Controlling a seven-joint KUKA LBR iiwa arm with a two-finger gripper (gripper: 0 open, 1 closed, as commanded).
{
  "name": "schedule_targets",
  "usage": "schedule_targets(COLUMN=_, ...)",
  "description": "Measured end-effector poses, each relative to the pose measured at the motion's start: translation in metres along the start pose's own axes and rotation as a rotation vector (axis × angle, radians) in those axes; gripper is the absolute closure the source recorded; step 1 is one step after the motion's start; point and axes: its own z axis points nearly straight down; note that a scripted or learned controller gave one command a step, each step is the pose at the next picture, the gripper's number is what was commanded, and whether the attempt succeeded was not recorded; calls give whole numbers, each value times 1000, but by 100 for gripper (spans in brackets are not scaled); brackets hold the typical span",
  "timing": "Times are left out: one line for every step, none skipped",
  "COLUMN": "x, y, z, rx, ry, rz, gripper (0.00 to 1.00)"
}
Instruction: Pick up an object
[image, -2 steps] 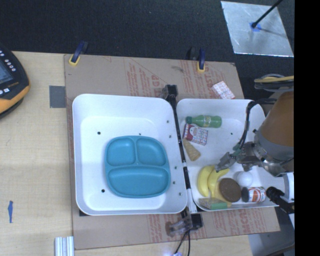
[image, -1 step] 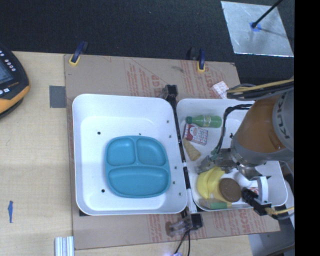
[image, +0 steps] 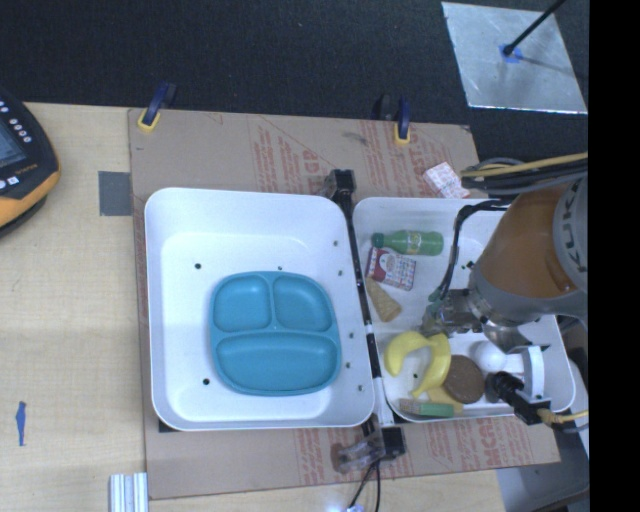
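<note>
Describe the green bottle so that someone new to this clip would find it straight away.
Look in the right-hand white bin, along its far wall. The green bottle lies on its side there, just above the red and white packet. It is the one all-green thing in that bin, far from the yellow banana.

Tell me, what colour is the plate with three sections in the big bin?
Light blue; the plate shows clearly in the camera view.

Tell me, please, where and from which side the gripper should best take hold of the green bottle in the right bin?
Grip the green bottle across its middle, coming from above. It lies on its side, so its narrow width probably suits the fingers, with some room around it.
</note>
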Motion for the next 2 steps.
schedule_targets(x=32, y=49, z=-106, rx=-8, ry=2, rz=-2, gripper=100)
schedule_targets(x=74, y=37, z=-113, rx=7, ry=3, rz=-1, gripper=100)
